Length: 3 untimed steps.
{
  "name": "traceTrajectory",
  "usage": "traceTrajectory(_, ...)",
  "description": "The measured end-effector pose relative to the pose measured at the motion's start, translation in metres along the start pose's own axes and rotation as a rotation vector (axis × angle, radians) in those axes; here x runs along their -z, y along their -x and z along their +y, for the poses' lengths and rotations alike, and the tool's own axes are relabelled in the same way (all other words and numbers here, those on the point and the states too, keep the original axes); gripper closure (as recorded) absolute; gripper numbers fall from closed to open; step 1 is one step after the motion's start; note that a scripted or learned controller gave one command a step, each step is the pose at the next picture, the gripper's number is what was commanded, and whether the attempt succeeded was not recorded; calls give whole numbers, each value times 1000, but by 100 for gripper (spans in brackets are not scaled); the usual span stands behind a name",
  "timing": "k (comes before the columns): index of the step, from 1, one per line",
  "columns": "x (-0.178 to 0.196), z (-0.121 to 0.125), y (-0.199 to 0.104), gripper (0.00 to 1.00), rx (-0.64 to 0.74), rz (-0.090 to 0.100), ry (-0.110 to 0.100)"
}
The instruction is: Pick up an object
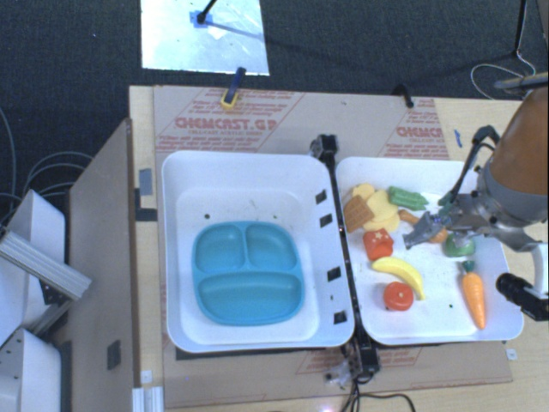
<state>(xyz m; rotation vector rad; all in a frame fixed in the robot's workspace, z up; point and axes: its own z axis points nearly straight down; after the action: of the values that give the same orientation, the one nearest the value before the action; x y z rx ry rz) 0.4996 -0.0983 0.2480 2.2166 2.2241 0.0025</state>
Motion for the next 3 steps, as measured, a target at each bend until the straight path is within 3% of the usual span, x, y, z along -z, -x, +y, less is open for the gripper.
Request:
traceTrajectory(1, -85, -14, -8, 0, -2, 2, -7)
traceTrajectory(2, -167, -13, 0, 0, -3, -1, -1)
traceTrajectory(3, -152, -12, 1, 100, -3, -3, 4)
